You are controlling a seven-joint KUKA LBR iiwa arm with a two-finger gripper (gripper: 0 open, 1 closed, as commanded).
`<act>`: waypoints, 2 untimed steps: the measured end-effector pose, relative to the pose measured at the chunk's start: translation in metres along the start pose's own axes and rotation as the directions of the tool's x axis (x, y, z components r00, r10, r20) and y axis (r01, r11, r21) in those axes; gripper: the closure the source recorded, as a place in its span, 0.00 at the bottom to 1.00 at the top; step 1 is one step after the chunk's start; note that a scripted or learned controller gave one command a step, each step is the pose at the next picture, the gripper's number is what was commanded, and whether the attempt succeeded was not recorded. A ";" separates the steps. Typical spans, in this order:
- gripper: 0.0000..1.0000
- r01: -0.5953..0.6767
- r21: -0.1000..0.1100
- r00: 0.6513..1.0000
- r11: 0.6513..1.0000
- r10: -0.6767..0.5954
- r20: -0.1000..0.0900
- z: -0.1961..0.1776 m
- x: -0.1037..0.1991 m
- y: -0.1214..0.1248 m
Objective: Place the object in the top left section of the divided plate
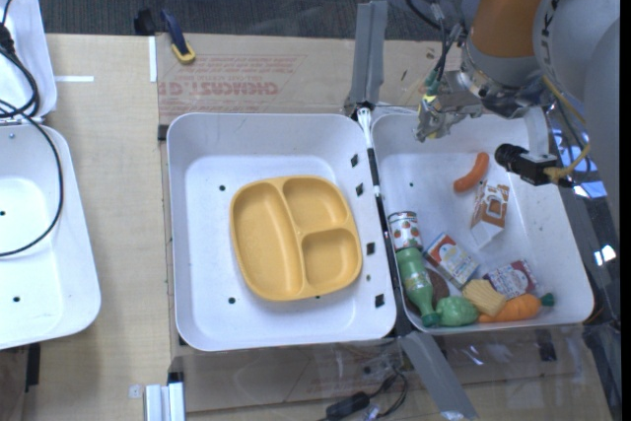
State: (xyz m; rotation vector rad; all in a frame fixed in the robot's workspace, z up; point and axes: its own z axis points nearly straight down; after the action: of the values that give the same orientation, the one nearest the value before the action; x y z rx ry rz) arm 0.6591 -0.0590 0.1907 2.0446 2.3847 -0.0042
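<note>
- Two shallow white bins sat side by side at the frame's centre; the left bin [187, 212] held a yellow divided plate [296, 237] and nothing else was visible in it
- The plate lay tilted slightly, with one long compartment along its left side and two smaller compartments on its right; all three compartments appeared bare
- The right bin [577, 251] held a loose group of items, mostly gathered along its lower edge
- Contents noted: an orange sausage-shaped piece [471, 171] in the upper part of the bin, a white and brown packet [491, 208] just below it, a small can [403, 232] at the left wall, a green bottle [414, 279] beneath the can, a green vegetable [455, 313], a carrot [515, 309], a yellow block [482, 295] and two small cartons [454, 259]
- Which of these was the task's object could not be told; none lay on the plate
- The sausage-shaped piece lay with its long axis running from lower left to upper right
- The gripper [430, 128] hung over the upper left corner of the right bin, with nothing seen between its fingers; whether they were parted or closed could not be told
</note>
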 end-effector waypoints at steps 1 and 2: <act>1.00 -0.069 0.002 0.998 0.998 0.069 -0.002 0.000 0.065 -0.032; 1.00 -0.131 0.002 0.991 0.991 0.131 -0.001 0.000 0.136 -0.062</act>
State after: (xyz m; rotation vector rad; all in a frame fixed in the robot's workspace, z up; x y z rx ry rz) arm 0.5768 0.0655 0.1903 2.1982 2.2466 -0.0055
